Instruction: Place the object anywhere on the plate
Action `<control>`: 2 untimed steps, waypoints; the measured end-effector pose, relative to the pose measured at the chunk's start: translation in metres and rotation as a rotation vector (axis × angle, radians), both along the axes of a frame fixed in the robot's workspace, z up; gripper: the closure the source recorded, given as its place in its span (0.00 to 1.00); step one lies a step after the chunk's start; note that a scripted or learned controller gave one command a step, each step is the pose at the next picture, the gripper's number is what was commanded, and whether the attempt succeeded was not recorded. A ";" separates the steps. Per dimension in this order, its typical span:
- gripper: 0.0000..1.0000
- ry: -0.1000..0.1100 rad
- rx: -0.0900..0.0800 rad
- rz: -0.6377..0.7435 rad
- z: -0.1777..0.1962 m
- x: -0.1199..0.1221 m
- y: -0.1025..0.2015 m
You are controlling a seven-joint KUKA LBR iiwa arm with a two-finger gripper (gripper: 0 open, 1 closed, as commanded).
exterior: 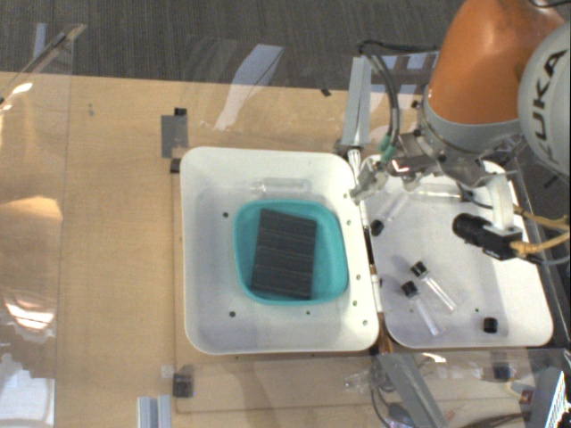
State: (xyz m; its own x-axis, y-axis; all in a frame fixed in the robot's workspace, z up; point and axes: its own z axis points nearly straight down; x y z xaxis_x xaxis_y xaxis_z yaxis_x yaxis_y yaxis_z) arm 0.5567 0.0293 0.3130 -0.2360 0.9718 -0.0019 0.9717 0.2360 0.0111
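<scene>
The left bin [201,266] holds a teal plate [333,255], square with rounded corners, lying flat near the bin's middle; a dark ribbed rectangular object [285,253] rests on the plate, well within its rim and tilted slightly off the plate's edges; the right bin [526,315] holds a few small pieces, among them two clear tubes with black caps [426,285] near its middle and a small black bit [489,325] near its front corner; the arm [491,61] hangs over the right bin's far side, its gripper [403,163] near the wall between the two bins; whether that gripper is apart or together I cannot tell
</scene>
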 end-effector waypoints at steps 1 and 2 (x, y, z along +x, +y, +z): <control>0.00 0.001 -0.002 0.080 0.011 0.099 0.020; 0.00 -0.003 -0.001 -0.013 0.125 0.083 -0.032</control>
